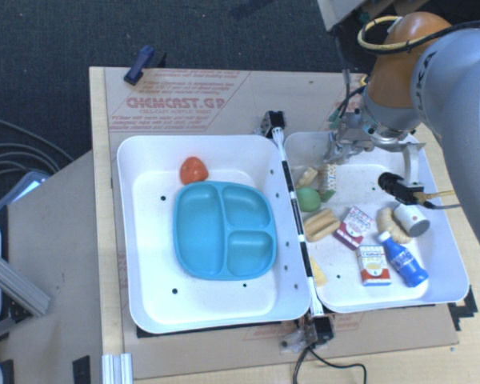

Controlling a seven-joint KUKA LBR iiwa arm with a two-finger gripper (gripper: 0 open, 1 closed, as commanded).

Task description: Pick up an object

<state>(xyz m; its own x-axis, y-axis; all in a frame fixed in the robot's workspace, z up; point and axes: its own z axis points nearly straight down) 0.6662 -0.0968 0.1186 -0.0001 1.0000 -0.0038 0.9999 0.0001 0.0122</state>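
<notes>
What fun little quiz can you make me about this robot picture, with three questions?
1. True or false: the orange ball lies in the same bin as the blue plate.
2. What colour is the small bottle in the right bin?
3. The gripper hangs over which bin? A) left B) right

Key: 1 true. 2 blue, with a white cap. 3 B, near the green ball.

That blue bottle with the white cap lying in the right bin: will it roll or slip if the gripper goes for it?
The blue bottle lies on its side, so a nudge would probably roll it. Its rounded, smooth-looking body may slip between fingers. It looks small, likely light, and the red-and-white carton beside it could get bumped.
</notes>
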